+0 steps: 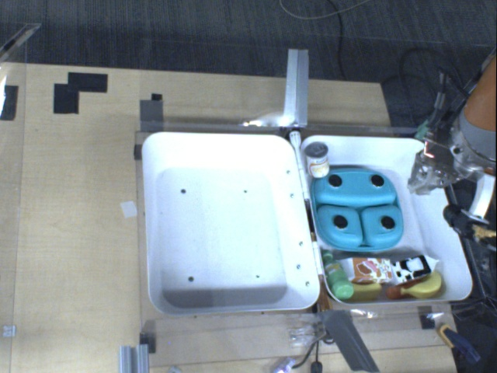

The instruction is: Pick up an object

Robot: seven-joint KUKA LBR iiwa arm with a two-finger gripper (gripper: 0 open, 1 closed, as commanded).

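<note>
Right of the teal tray [357,208], my jaws [429,173], grip state unclear, risk skidding off its broad moulded top.

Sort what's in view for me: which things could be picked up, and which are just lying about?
For the job: gripper; blue tray; small jar; printed packet; green bottle; yellow fruit.

Lying about: left bin; black tape marks; cable on floor.

Fixed overhead cam, slanted, both bins [225,150]
</note>
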